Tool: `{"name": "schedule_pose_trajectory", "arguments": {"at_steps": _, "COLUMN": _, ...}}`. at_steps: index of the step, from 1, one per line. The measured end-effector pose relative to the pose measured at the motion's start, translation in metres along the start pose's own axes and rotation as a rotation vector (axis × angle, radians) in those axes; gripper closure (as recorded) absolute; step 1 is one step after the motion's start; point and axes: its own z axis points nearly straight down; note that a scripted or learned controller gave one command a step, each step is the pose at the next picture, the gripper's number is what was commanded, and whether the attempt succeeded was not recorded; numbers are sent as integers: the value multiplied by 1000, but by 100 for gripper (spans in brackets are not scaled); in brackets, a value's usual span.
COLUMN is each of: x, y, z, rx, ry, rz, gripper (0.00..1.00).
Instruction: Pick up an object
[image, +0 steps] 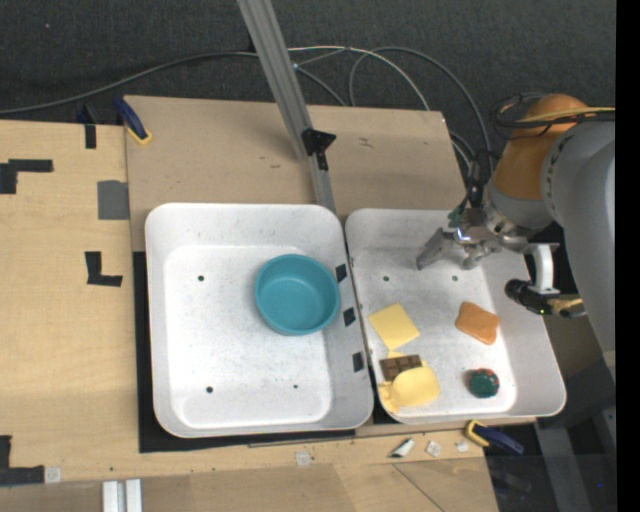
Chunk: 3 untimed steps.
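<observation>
Gripper (440, 255) of the grey arm (585, 215) is seen above the upper part of the right shallow white bin (530, 405), reaching in from the right; whether it is released or clenched cannot be told, and nothing is seen held in it. A round teal plastic bowl (296, 293) is located upright in the left shallow white bin (200, 380), near its right wall. In the right bin, a flat yellow square sponge-like piece (394, 326) is found left of centre, with a small dark brown block (400, 366) just below it. A pale yellow rounded lump (413, 387) is noted touching that block near the lower left corner. An orange wedge-shaped block (478, 322) lies toward the right side, well apart from the gripper, and a small dark green ball (483, 382) is placed below it. Both bins are carried side by side on the brown table (60, 300).
</observation>
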Motion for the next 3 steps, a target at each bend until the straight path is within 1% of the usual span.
{"name": "schedule_pose_trajectory", "arguments": {"at_steps": 1, "x": 0, "y": 2, "z": -14, "rx": -6, "ry": -2, "rz": -1, "gripper": 100}}
{"name": "schedule_pose_trajectory", "arguments": {"at_steps": 3, "x": -7, "y": 11, "z": -104, "rx": -12, "ry": -2, "rz": 1, "gripper": 100}}
